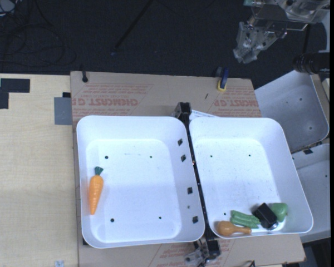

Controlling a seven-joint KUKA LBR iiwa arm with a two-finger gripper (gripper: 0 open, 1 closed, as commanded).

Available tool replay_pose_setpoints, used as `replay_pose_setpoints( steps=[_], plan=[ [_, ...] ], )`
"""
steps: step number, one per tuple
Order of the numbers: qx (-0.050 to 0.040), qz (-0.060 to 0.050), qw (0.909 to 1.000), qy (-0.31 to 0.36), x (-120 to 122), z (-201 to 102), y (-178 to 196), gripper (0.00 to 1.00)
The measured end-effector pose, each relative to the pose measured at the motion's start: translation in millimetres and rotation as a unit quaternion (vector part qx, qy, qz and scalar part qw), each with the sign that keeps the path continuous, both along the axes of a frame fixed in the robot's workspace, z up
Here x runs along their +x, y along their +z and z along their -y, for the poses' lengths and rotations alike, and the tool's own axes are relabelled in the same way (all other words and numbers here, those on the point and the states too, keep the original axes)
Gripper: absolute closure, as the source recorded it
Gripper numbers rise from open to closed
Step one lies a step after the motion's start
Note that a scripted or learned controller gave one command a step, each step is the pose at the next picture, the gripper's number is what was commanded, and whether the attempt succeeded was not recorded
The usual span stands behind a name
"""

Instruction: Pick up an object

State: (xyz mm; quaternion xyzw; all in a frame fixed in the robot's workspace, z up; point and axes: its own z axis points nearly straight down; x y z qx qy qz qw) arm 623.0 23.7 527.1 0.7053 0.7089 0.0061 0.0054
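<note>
Pale wood bench (28,171), cardboard sheet (156,96) on top; dark floor (128,26) with cables (22,15) behind.

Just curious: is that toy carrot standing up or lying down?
Lying down. The carrot rests flat on the left bin's floor, green top pointing away.

Toy carrot (95,190) in left bin (128,128); green, black and orange items clustered in right bin (239,128) corner.
</note>
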Motion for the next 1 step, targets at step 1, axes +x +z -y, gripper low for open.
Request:
replay_pose_setpoints(
  steps=[1],
  plan=[
    [-0.0015,-0.014,0.9999,-0.004,20.9,27.8,-122.9,1.0]
  ],
)
